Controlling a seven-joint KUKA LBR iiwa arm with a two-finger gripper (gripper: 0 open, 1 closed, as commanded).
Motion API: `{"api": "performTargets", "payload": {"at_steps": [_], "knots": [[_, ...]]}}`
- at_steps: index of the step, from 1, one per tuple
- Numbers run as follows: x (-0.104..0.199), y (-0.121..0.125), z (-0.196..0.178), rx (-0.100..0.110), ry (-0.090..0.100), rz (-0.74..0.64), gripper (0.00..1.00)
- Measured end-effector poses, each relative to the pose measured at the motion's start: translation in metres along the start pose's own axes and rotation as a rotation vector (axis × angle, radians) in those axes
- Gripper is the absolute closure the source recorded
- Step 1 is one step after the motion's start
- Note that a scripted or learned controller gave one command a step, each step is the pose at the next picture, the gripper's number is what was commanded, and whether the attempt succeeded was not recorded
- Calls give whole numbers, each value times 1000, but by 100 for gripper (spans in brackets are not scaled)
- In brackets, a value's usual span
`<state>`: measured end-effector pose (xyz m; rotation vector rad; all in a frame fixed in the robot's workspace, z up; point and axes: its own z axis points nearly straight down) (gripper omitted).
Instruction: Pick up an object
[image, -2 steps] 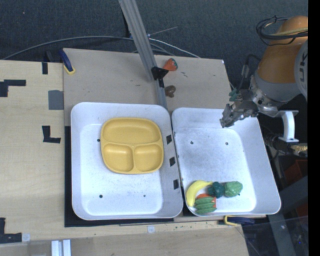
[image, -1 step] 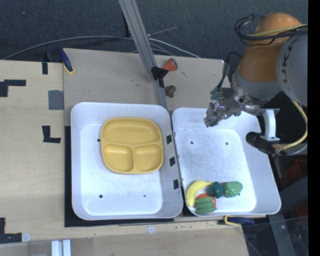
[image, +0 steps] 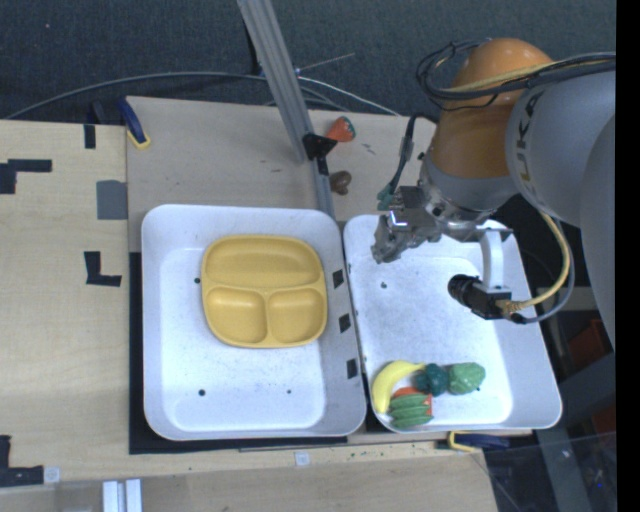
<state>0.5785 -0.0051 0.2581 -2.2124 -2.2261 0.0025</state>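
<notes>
The arm (image: 520, 120) is reaching in from the upper right of the frame, its orange band sitting at the top right and its grey body filling the right edge. The gripper (image: 385, 247) is hanging over the upper left corner of the right bin (image: 520, 330), close to the wall between the two bins. Whether the claw is open or closed cannot be told from this slant; nothing is showing between its tips. A black fitting with a yellow cable is jutting out below the wrist, over the middle of the right bin.

The task's things are lying in a cluster at the lower left of the right bin, well apart from the gripper. A yellow banana (image: 390, 380) is curving along the left of the cluster. A red and green piece (image: 411, 408) is lying just below it, touching it. A dark teal piece (image: 434, 379) is sitting just right of the banana, and a green piece (image: 466, 377) is resting beside that.

The left bin (image: 165, 330) is holding a yellow tray (image: 265, 290) with three compartments, lying flat in its upper half.
</notes>
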Motion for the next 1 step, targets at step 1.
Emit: {"api": "performTargets", "payload": {"at_steps": [1], "knots": [[57,0,-2,-2,0,-2,100]]}}
